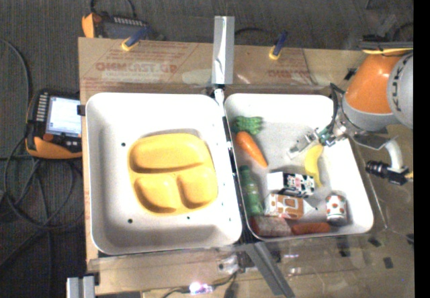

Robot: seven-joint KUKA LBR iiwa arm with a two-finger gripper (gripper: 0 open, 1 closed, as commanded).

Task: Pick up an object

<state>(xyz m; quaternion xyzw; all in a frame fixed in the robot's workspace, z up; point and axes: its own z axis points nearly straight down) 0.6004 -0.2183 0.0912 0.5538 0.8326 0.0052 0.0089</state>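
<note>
Hovering over the right bin (363, 223), gripper (310, 142) just above a small yellow banana (313, 161).

Jaws too small and blurred to read — cannot tell how far apart, nor anything held between them. Banana at centre right of the frame, near the bin's right wall, beside a printed box (294, 184). Probably light, hard plastic — smooth, curved, liable to slip or roll. Best taken across the thick middle, not the tapered ends.

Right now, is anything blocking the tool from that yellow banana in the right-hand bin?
Nothing visible does. The tool sits right beside the banana, with bare bin floor around them. The small boxes lie just below, apart from the banana.
</note>
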